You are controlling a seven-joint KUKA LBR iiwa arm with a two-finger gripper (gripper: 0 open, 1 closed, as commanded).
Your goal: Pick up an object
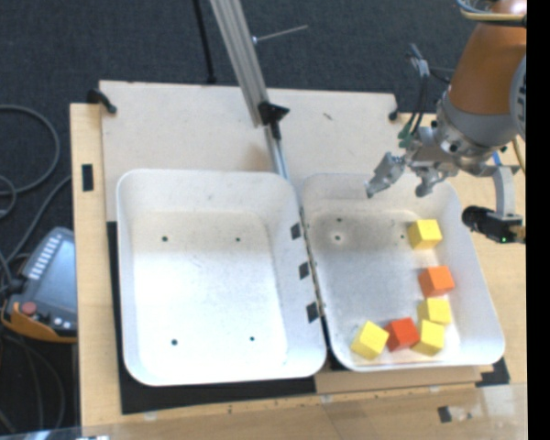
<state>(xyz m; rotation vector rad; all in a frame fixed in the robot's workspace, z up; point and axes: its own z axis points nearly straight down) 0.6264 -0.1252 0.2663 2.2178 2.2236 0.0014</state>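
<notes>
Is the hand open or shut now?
Open: the hand shows two fingers spread apart, nothing between them.

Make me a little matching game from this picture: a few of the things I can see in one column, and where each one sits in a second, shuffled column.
Things
1. end effector
2. lone yellow block
3. red block
4. left bin

Places
A. between two yellow blocks at the right bin's near edge
B. by itself, nearest the arm of all the blocks
C. above the right bin's far edge
D. to the left of the bin that has blocks in it

Pairs: 1-C, 2-B, 3-A, 4-D
</notes>
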